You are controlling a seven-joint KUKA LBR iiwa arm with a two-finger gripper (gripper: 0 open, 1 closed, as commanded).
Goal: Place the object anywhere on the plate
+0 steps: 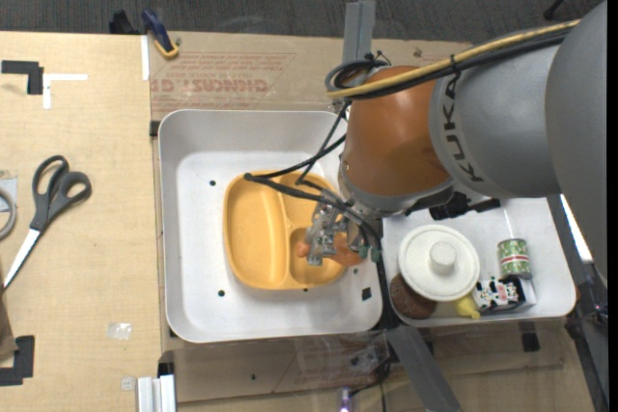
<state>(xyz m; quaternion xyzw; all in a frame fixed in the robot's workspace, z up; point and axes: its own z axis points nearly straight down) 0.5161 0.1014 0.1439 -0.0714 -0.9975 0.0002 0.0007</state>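
End effector (326, 236) over yellow plate (256, 232), orange object (340, 252) touching its tips, grip state unclear

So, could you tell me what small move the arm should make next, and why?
Probably release and lift straight up: the gripper sits low over the yellow plate in the left bin, with an orange object beside it, seemingly already on the plate.

Scissors (48, 198); white lidded pot (440, 260); can (515, 258)

Arm from right, end effector (326, 241) pointing down
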